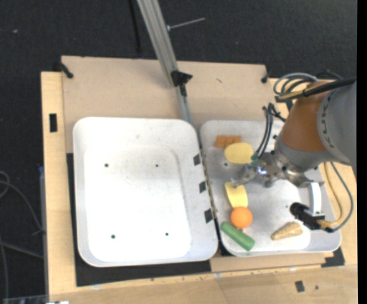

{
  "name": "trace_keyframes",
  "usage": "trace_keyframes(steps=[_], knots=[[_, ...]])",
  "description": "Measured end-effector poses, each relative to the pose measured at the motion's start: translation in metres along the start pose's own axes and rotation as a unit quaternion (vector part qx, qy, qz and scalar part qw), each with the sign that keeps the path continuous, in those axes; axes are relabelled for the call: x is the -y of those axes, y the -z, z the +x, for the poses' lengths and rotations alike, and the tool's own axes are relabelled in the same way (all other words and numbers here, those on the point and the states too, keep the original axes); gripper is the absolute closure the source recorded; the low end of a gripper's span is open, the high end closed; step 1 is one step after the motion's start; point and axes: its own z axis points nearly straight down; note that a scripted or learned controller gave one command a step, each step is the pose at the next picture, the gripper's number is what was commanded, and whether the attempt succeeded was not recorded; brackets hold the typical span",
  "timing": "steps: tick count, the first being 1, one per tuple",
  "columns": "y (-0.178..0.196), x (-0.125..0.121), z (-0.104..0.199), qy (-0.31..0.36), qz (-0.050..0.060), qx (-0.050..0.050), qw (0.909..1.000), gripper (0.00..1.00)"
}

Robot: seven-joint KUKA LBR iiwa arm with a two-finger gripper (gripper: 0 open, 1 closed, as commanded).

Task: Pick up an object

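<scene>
The gripper [239, 183] hangs low in the right bin [259, 242], just above a pale yellow block [236, 196] — whether its grip is spread or pressed together, I cannot tell. The arm [310, 128] reaches in from the right, wrist bent down. An orange ball [241, 218] sits just beside the block

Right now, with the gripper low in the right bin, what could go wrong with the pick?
The gripper is between the yellow lemon-like piece and the yellow block, so it may nudge one aside. The orange ball touches the block and could roll. The green cylinder lies against the bin's rim.
</scene>
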Motion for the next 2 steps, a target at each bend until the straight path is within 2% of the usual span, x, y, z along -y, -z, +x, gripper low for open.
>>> trace_keyframes(steps=[1, 2], knots=[[0.001, -0.002, 0.0, -0.001, -0.003, 0.0, 1.0, 0.0], [0.012, -0.003, -0.002, -0.004, -0.004, 0.0, 1.0, 1.0]])
